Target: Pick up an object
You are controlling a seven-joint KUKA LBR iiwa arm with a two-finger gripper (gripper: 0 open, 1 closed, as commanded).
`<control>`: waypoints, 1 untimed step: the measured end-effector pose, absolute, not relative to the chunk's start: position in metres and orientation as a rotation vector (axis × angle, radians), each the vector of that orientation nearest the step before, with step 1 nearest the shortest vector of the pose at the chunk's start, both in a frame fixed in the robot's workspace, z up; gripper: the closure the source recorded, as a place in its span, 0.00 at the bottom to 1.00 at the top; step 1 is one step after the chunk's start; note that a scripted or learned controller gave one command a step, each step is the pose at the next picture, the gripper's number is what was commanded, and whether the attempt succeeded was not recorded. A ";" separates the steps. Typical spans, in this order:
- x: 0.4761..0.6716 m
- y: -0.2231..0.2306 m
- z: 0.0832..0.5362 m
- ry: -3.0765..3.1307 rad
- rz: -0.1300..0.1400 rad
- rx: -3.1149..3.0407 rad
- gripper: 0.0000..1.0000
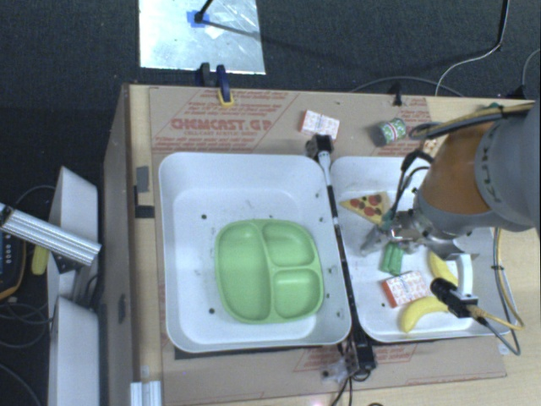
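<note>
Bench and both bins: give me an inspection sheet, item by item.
Surface: bench with printed board, bearing left bin and right bin.
Job's things: in the right bin, pizza slice, green block, red-and-white box, banana.
Clutter: green divided plate in the left bin; small green can and a card on the bench.
Grippers: claw low over the right bin beside the green block; nothing seen gripped.
Cables: cable at upper right.
Surroundings: dark carpet, metal sheet.
</note>
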State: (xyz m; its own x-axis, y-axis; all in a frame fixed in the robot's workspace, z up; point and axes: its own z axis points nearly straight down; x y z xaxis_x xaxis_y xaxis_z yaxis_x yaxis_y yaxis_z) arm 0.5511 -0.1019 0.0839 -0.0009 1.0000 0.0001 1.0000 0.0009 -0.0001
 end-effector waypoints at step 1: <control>0.552 -0.102 0.095 -2.224 -0.002 -2.221 1.00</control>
